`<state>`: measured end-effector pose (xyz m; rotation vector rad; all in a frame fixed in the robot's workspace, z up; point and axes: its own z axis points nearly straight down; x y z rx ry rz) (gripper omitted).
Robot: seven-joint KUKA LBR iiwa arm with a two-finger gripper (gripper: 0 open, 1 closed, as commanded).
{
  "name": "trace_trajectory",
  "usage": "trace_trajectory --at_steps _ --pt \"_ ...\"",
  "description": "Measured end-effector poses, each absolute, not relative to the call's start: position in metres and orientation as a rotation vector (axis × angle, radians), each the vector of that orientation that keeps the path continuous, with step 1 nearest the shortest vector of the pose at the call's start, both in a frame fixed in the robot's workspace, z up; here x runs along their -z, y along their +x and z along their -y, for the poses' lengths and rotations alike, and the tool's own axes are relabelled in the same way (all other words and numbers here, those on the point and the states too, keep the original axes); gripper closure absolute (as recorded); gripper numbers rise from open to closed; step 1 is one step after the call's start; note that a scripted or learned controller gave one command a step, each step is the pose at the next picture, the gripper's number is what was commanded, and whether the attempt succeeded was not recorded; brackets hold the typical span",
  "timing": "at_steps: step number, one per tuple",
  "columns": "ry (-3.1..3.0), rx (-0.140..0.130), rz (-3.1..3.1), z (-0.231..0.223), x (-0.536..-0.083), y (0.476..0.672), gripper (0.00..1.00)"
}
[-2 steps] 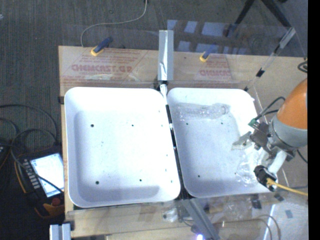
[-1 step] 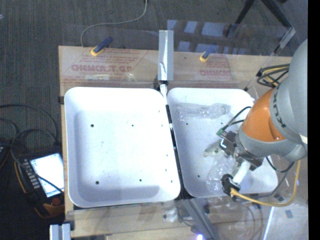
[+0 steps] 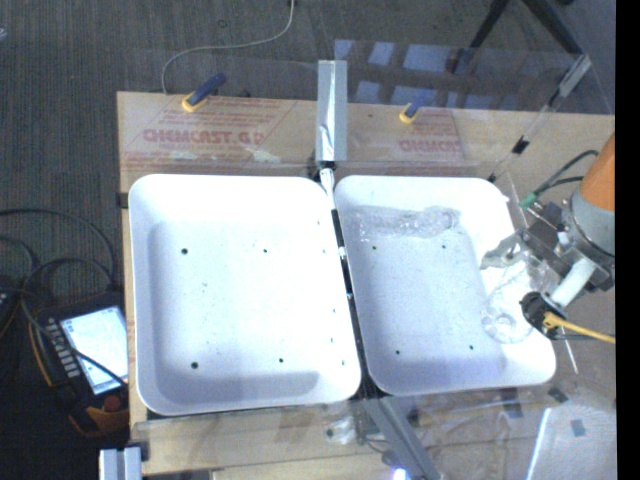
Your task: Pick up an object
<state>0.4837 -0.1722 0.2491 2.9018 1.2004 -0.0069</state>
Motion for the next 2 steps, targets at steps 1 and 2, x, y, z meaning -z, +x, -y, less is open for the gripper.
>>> trace_trajectory --at_steps 1,2 --pt "2.874 0.007 -1.280 0.1788 -0.1107 0.4823 0.00" --pt "2.877 0.013 -1.283 0.1781 -0.1183 0.4816 1.00"
